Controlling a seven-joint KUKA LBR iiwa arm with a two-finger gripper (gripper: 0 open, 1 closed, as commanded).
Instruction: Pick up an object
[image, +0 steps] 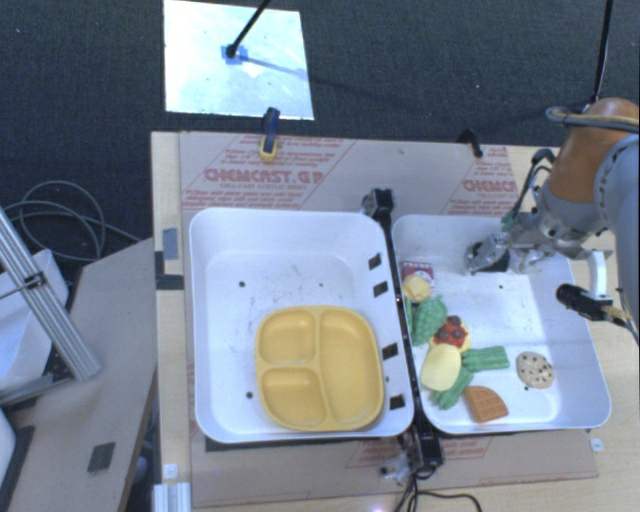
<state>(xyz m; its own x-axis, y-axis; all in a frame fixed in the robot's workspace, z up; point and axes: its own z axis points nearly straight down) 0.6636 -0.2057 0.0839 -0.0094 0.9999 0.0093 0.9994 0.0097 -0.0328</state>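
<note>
End effector (487, 256) low over upper right bin (575, 400), finger state unreadable, nothing visibly held. Toy pile (445, 350) below-left of it, packed tight at the divider; cookie (534, 370) below, apart. Risks: grabbing two, or clipping the divider wall.

The pale brown protective sheet (300, 165) under the two white bins carries red print: "CHEMCAST GP" reads clearly at eleven o'clock, above the left bin. The same red lettering repeats at one o'clock by the right bin, cut off and too slanted to read whole.
</note>
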